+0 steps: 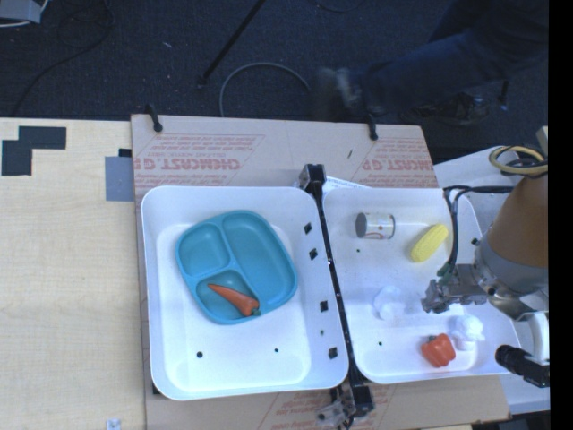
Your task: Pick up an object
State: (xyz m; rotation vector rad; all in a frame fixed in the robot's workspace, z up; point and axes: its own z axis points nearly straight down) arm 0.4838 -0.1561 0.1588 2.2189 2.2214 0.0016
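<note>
Hovering low in right bin [394,370], claw [440,296] blurred, grip state unreadable, clear object [390,303] faint beside it

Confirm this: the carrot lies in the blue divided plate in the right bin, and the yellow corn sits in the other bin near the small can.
One thing is off: the camera view shows the blue divided plate, with the carrot in one of its compartments, in the left bin, not the right. The yellow corn does sit in the other bin, near the small can.
</note>
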